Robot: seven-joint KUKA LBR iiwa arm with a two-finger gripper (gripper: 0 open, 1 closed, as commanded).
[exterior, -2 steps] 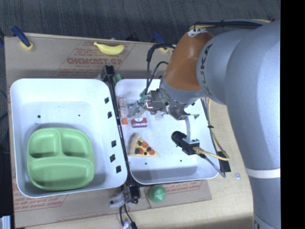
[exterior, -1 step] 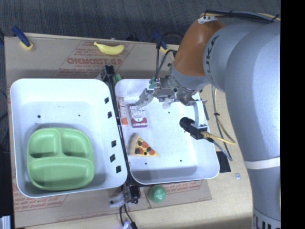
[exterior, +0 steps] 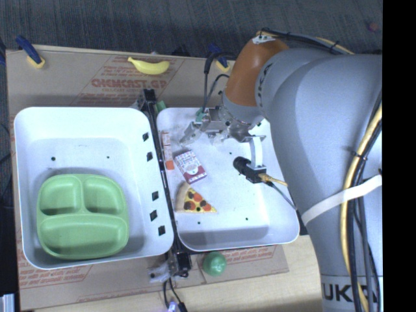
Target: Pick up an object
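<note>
The pincer [exterior: 207, 123] hangs low at the right bin's [exterior: 279, 229] far rim; its state cannot be told. Nearest target: small red-and-white printed carton [exterior: 190, 166], just below-left of it. Recommend descending squarely over it, clear of the pizza-slice toy [exterior: 194, 202] beyond.

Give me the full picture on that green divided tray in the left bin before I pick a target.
The green three-compartment plastic tray lies flat, open side up, in the near-left part of the left white bin. It has rounded corners, two small sections along its far side and one wide section nearer the camera. All three look bare. It rests on the bin floor, close to the left wall, apart from the gripper.
</note>
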